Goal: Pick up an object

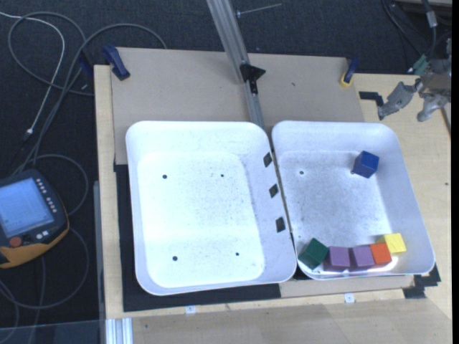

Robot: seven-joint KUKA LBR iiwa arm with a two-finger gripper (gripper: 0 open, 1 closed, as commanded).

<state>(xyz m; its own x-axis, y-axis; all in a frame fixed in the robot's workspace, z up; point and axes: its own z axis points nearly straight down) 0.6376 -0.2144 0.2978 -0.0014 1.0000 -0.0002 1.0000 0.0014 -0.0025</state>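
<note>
The gripper (410, 104) hangs past the far right corner of the right bin (406, 165), out over the bench edge rather than over the bin floor, with nothing between its fingers; its two grey fingers (393, 103) stand apart, spread fairly wide. The nearest object to it is a blue cube (365, 164), lying alone in the far right part of the right bin, near the far wall and well apart from the gripper, toward the bin's interior from it. The other objects sit in a row along the near wall of the same bin: a green cube (313, 253) toward the near left corner, then a purple cube (339, 257), a second purple cube (361, 256), an orange cube (380, 253) and a yellow cube (395, 244) by the near right corner, each touching or just beside the next. All of these lie far from the gripper. The left bin (143, 145) sits alongside, touching the right bin along their shared edge.
</note>
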